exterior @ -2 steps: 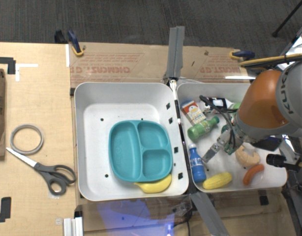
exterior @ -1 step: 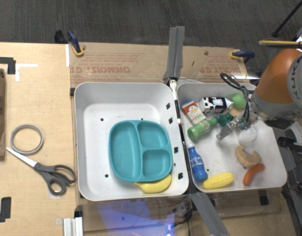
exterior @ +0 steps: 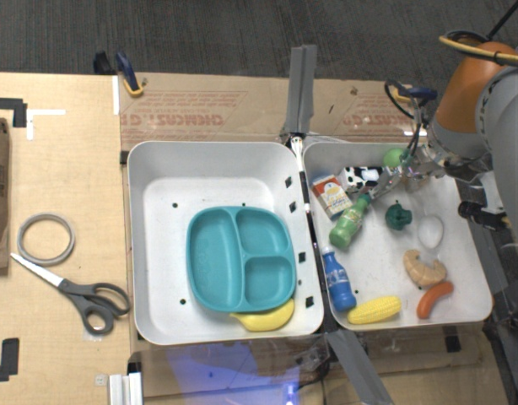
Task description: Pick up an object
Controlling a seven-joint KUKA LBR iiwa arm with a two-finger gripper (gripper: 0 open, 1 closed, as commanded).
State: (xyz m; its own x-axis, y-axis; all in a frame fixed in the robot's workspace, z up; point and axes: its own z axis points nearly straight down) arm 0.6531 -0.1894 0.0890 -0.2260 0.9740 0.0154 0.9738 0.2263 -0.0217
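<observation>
The right bin (exterior: 461, 194) holds several small items. My gripper (exterior: 404, 174) hangs low over its back part, right beside a light green ball (exterior: 395, 157) and just right of a black-and-white cow toy (exterior: 360, 176). In front of it lie a small dark green piece (exterior: 399, 217) and a pale clear object (exterior: 430, 230). Further left are a red-and-white carton (exterior: 331, 197), a green bottle (exterior: 350, 223) and a blue bottle (exterior: 337, 280). A corn cob (exterior: 375, 310), a tan pastry (exterior: 424, 268) and an orange sausage (exterior: 434, 299) lie along the front.
The left bin (exterior: 158, 192) holds a teal divided plate (exterior: 240, 258) with a yellow banana (exterior: 264, 318) at its front edge. Scissors (exterior: 82, 294) and a tape roll (exterior: 45, 237) lie on the bench to the left. The arm's orange band (exterior: 466, 83) rises at the right.
</observation>
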